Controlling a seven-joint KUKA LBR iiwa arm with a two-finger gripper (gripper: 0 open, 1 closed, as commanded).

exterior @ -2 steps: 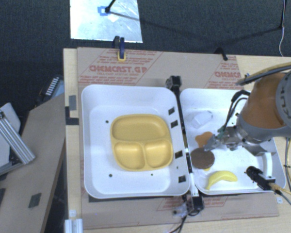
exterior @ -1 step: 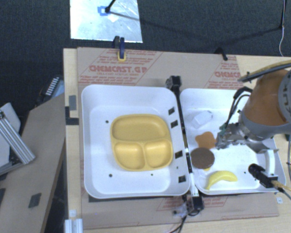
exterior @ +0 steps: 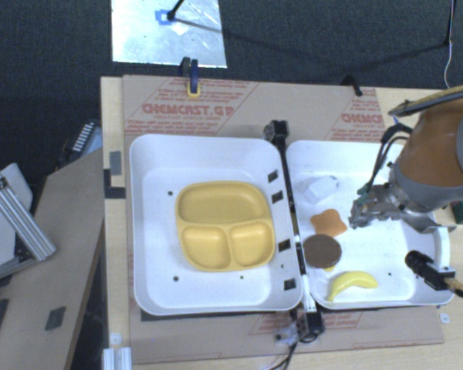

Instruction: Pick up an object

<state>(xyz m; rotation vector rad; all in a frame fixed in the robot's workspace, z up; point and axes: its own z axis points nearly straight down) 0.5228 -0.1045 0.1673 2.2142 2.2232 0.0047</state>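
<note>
In the right bin (exterior: 386,151) lie an orange-brown flat piece (exterior: 329,223), a dark brown round disc (exterior: 322,250) just below it, a yellow banana (exterior: 352,283) near the front wall, and a pale clear object (exterior: 321,188) toward the back. My gripper (exterior: 361,211) hangs low over the right bin, just right of the orange-brown piece. Nothing is visibly between its fingers. The left bin (exterior: 154,176) holds a yellow divided plate (exterior: 220,224).
A black divider with clips (exterior: 285,206) runs between the two bins. The bins rest on a cardboard sheet (exterior: 216,106). A yellow clamp (exterior: 193,79) stands at the back edge. The arm's orange band and grey body (exterior: 440,156) overhang the right bin's right side.
</note>
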